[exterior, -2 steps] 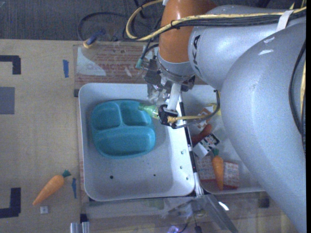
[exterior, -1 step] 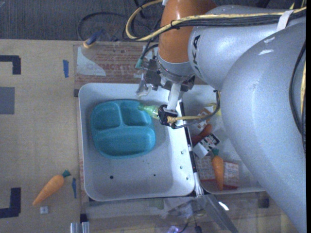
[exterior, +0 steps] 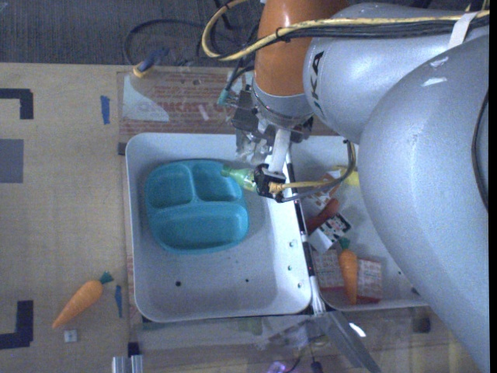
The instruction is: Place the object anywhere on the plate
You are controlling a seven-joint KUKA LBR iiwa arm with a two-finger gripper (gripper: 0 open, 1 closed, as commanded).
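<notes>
A blue divided plate (exterior: 196, 206) lies in the left white bin (exterior: 225, 290), toward its far left part. A small yellow-green object (exterior: 237, 176) sits at the plate's right rim, right under the tip of my gripper (exterior: 250, 162). The gripper hangs over the bin's far right area, at the plate's upper right corner. Its tip is crowded by the wrist hardware, so whether the object is held or just resting on the rim cannot be made out.
The right bin (exterior: 373, 301) holds a carrot (exterior: 349, 275), a red item (exterior: 324, 211), a black-and-white piece (exterior: 335, 226), a yellow item (exterior: 350, 179) and a printed card (exterior: 367, 273). Another carrot (exterior: 78, 301) lies on the bench left of the bins.
</notes>
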